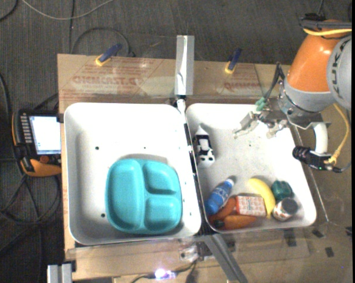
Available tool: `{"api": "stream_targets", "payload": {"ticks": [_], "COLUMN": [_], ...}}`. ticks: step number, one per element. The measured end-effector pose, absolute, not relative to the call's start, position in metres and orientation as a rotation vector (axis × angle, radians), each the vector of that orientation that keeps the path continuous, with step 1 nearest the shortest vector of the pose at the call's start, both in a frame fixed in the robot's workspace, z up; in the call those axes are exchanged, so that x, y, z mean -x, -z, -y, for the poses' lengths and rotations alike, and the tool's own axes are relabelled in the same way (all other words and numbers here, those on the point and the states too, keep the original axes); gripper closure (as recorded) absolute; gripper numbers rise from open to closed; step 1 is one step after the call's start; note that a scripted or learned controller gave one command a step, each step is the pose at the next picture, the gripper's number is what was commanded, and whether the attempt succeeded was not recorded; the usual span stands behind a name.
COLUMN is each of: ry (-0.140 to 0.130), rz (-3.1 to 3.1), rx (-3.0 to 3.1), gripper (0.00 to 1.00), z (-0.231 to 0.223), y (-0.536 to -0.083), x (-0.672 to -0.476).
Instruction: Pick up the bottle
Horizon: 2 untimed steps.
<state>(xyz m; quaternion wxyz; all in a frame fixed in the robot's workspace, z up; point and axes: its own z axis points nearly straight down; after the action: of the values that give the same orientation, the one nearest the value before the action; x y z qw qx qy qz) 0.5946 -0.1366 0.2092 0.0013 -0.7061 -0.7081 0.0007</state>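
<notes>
Carpet (36, 34), dark grey and crossed by loose cables, surrounds a brown board bench (130, 78) that fills the middle of the frame. Two clamps with blue and yellow handles sit along the bench's upper edge, with a pale upright post between them. At the left edge a handheld orange-and-black control pendant with a lit screen (39, 140) rests beside the bench.

Two shallow white plastic bins lie side by side. The left bin (83, 128) carries a turquoise divided plastic tray (144, 196) in its lower half. The right bin (254, 158) has a small black-and-white figure (204, 148) near its left wall.

Along the right bin's lower edge sits a cluster: a blue plastic bottle with a white label (218, 197), lying tilted at the lower left of that bin, touching an orange carrot-shaped object (239, 221), a small red-and-white carton (250, 205), a yellow banana-like piece (262, 191), a dark green item (282, 188) and a round metal can (285, 209).

The grey arm with its orange band (319, 69) comes in at the upper right. Its two-finger gripper (259, 124) hangs over the bin's upper part, fingers spread apart with nothing between them, well apart from the bottle, which lies down and to the left.

The arm's upper body is cut off by the frame, and the fingertips are thin and hard to make out.
</notes>
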Motion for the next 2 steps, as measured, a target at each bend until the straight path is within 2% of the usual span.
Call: {"api": "stream_targets", "payload": {"ticks": [1, 2], "ry": [-0.001, 0.013], "rz": [2.515, 2.378], "rx": [1.878, 2.071], "gripper": [0.00, 0.00], "z": [0.099, 0.104], "y": [-0.140, -0.090], "x": [-0.563, -0.502]}}
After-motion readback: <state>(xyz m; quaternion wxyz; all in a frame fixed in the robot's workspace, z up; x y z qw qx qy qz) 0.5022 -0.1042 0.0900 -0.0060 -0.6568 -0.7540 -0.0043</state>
